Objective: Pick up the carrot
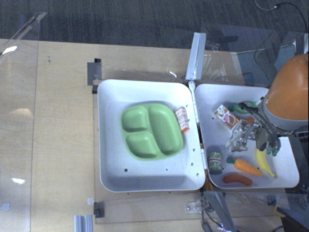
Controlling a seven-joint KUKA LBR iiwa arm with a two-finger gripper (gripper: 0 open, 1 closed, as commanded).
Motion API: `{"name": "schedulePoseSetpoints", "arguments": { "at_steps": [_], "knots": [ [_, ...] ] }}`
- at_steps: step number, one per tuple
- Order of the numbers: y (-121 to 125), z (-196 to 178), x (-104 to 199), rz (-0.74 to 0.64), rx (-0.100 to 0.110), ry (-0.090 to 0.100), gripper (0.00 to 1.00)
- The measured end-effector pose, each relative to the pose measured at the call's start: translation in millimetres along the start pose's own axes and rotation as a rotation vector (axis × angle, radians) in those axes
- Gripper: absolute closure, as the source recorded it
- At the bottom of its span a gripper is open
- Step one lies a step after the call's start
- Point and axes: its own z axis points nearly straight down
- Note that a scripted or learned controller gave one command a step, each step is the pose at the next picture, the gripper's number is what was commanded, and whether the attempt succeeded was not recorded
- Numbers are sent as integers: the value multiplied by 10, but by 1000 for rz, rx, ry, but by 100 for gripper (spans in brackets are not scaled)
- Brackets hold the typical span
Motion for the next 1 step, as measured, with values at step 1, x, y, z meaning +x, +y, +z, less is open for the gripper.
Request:
{"name": "schedulePoseSetpoints", "arguments": {
  "at_steps": [1],
  "knots": [
    [-19,18,-118,-347,0,-3,100]
  ]
}}
